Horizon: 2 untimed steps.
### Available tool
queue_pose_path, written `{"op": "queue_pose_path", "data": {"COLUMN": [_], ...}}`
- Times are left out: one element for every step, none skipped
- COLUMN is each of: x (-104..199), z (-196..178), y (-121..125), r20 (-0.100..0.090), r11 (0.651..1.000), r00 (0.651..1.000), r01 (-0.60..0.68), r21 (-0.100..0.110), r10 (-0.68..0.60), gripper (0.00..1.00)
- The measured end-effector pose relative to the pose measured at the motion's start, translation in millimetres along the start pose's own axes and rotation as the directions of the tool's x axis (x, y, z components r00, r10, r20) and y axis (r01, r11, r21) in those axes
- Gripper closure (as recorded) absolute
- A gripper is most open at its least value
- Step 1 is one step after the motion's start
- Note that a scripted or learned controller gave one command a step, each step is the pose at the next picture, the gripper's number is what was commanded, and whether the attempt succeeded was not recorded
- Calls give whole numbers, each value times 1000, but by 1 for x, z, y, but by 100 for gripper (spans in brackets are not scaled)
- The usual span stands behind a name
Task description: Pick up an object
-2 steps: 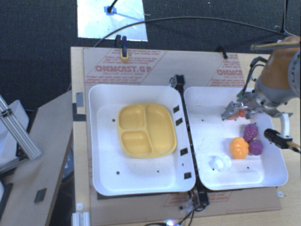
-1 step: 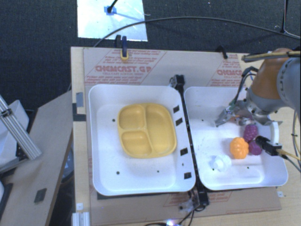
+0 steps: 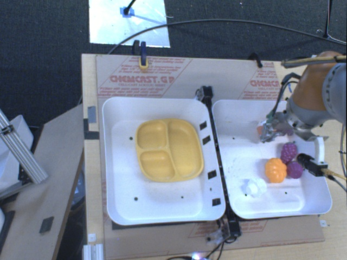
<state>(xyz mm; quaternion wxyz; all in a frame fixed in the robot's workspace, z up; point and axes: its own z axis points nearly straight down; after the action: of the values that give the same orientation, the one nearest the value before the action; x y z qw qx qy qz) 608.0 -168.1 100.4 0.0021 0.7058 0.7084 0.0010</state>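
Observation:
My gripper [image 3: 269, 131] hangs low over the far part of the right bin [image 3: 233, 118], reaching in from the right. A small orange-red thing [image 3: 261, 128] shows right at its left side, too small to tell if it is gripped. An orange pumpkin-like toy [image 3: 275, 170] lies in the right bin's middle right. Beside it are a purple bunch of grapes [image 3: 289, 151] and a purple round piece [image 3: 295, 169]. A small white lump [image 3: 254, 187] rests nearer the front.
The left bin [image 3: 122, 199] holds a yellow divided plate [image 3: 168, 149] in its middle. Black clips line the wall between the two bins [image 3: 210, 156]. The grey arm with its orange band [image 3: 314, 91] crosses the right bin's far right corner.

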Motion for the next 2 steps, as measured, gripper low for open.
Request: {"op": "queue_pose_path", "data": {"x": [7, 12], "z": [-46, -94], "y": [4, 12], "r20": [0, 0], "r11": [1000, 1000], "r00": [1000, 1000], "r01": [2, 3], "r21": [0, -1], "r10": [-2, -3], "gripper": [100, 100]}}
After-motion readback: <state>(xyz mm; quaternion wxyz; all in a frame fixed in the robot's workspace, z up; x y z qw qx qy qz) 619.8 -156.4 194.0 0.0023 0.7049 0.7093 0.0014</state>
